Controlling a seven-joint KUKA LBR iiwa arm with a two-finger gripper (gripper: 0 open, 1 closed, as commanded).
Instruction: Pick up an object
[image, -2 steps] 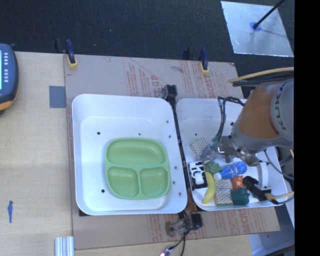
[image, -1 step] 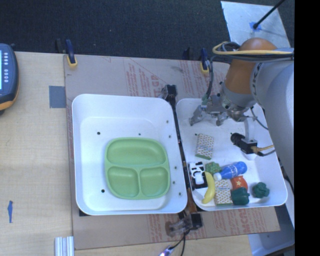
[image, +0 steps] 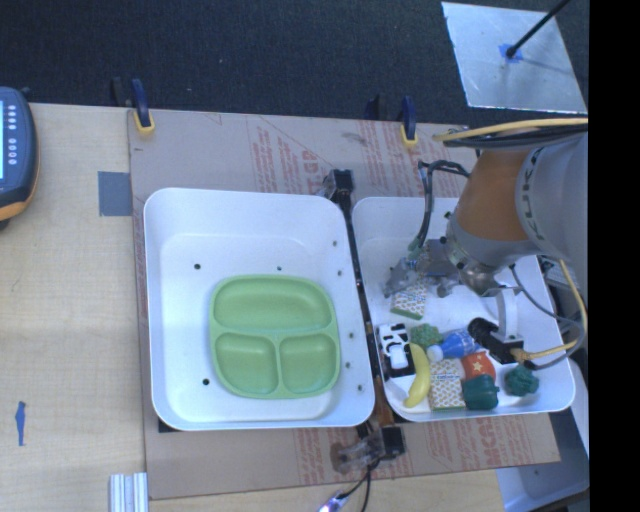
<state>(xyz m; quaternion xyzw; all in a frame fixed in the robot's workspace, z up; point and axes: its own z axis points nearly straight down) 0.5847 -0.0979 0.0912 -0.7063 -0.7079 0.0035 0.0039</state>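
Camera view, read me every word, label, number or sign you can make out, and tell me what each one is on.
Nothing here reads clearly.
Cardboard sheet under the bins: faint red printed lettering, too blurred to read.
Black and white item in the right bin: bold markings, no legible characters.
Device at the bench's left edge: a column of small light marks, too small to read.
Green divided plate in the left bin: no text.

Two white bins, one green divided plate, one banana, one black-and-white block, several small mixed toys too jumbled to count
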